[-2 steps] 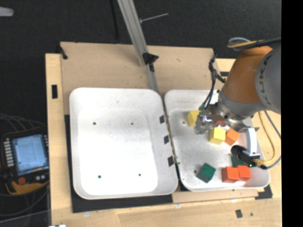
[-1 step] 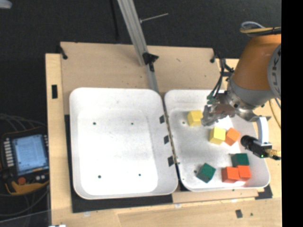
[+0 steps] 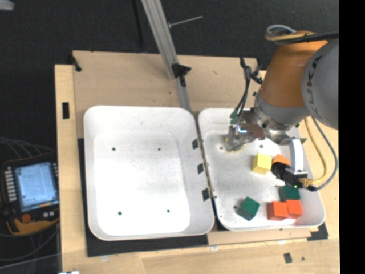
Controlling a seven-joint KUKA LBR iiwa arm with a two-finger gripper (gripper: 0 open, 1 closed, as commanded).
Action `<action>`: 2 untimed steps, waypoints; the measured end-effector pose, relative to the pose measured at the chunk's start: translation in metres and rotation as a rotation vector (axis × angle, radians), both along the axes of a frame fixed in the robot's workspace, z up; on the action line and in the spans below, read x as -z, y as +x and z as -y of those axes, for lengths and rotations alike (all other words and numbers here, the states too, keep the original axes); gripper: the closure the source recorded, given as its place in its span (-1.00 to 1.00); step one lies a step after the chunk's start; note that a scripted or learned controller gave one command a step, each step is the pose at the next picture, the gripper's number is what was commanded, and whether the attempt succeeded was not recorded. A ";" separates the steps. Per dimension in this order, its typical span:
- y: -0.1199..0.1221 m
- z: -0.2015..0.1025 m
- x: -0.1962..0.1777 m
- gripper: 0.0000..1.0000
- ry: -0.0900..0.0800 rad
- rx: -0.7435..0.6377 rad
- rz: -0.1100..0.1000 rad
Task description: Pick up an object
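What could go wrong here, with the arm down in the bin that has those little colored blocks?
The tool sits over bare floor in the right bin, apart from every block, so closing here would likely grab nothing. The yellow block lies close beside the wrist, so a sideways move might knock it away. The orange blocks and a green block crowd the bin's corner, where the wall may block a clean grip.

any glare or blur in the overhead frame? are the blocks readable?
Camera view: the white bins are bright, nearly washed out, with no hard shadows; the gripper is soft and its fingers are hard to resolve; the yellow block, green block and orange block read clearly by colour, with slightly fuzzy edges.
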State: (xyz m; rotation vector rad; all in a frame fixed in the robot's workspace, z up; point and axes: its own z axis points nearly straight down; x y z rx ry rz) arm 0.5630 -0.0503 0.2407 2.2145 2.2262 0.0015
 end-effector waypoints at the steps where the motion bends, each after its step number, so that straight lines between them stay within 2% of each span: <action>1: 0.019 -0.054 -0.001 1.00 0.002 -0.003 0.000; 2: 0.018 -0.115 0.005 1.00 0.002 -0.002 -0.003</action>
